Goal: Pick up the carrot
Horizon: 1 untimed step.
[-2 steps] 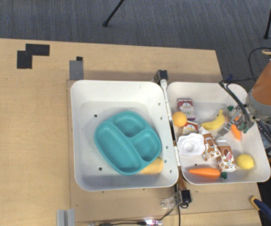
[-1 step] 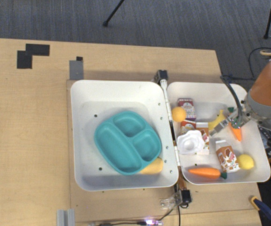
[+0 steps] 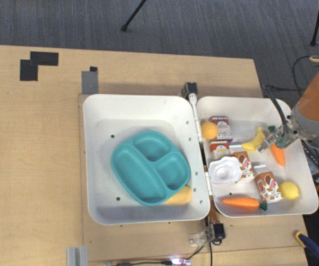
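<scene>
Camera view: carrot (image 3: 279,154) directly below pincer (image 3: 276,139), touching its tips.

Robot lab: plywood bench (image 3: 31,148), tripod legs (image 3: 141,5) on grey carpet (image 3: 220,15), loose cables (image 3: 306,73).

The hand (image 3: 277,140) seems to grip a small carrot (image 3: 279,155) above the right bin (image 3: 309,204).
</scene>
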Available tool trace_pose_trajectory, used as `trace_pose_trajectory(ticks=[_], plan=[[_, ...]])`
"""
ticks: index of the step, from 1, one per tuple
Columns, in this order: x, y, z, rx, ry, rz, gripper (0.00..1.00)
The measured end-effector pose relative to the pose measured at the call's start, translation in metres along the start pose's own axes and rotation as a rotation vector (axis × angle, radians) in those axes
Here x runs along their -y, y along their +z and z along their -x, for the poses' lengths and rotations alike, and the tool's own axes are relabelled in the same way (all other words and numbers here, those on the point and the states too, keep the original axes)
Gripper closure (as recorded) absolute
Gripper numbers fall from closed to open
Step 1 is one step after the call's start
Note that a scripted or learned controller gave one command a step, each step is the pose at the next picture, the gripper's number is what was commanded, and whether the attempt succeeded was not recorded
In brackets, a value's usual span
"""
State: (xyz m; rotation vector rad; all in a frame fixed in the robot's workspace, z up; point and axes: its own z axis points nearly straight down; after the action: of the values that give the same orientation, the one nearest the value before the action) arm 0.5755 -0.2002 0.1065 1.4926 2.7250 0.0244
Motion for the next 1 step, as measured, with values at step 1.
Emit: trace_pose_trajectory(ticks=[1], plan=[[-0.0556, -0.0611, -0.0579, -0.018, 0.153, -0.028, 1.0]])
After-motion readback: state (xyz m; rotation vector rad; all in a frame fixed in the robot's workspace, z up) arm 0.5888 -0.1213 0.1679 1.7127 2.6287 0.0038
